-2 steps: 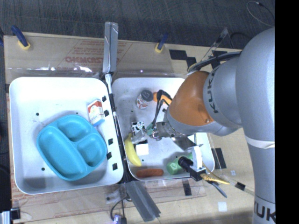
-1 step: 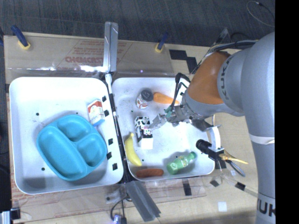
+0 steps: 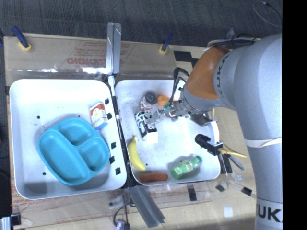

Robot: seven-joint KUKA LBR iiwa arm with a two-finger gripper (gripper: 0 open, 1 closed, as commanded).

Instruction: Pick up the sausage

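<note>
The sausage (image 3: 153, 177) is a reddish-brown link lying flat against the front wall of the right bin (image 3: 211, 174). It sits between the tip of a banana (image 3: 135, 155) and a green bottle (image 3: 185, 167). My gripper (image 3: 145, 122) hangs over the upper left part of the right bin, well behind the sausage and apart from it. It points toward the divider between the bins. A small white block (image 3: 150, 137) shows just below the gripper. I cannot tell whether the gripper touches the block.
An orange item (image 3: 163, 100) and a grey round item (image 3: 150, 98) lie behind the gripper. The left bin (image 3: 19, 128) holds a blue divided plate (image 3: 72, 150) and a small red-and-white carton (image 3: 98, 115).
</note>
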